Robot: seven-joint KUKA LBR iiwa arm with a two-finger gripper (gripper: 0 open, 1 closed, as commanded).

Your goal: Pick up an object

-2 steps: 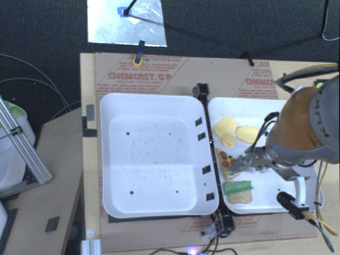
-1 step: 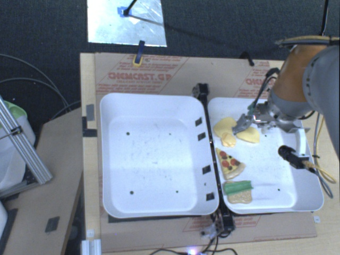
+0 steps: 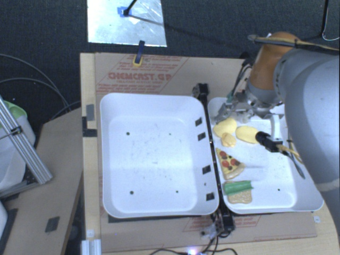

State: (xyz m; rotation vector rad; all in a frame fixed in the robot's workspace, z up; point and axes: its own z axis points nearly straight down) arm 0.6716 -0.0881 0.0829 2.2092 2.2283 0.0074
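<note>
The right white bin holds several small toys. A lumpy yellow piece lies near its far left corner, with a small pale yellow piece just in front of it and a yellow oval to its right. Nearer the front lie a pizza slice, a green piece and a tan piece. My gripper hangs over the bin's far left corner, just behind the lumpy yellow piece. The grey arm with its orange band comes in from the right and hides the bin's right part.
The left white bin sits beside the right one, joined by a black divider with clips. Behind the bins are a cardboard sheet, a blue and yellow tool and a shiny metal plate. An aluminium frame stands at the left.
</note>
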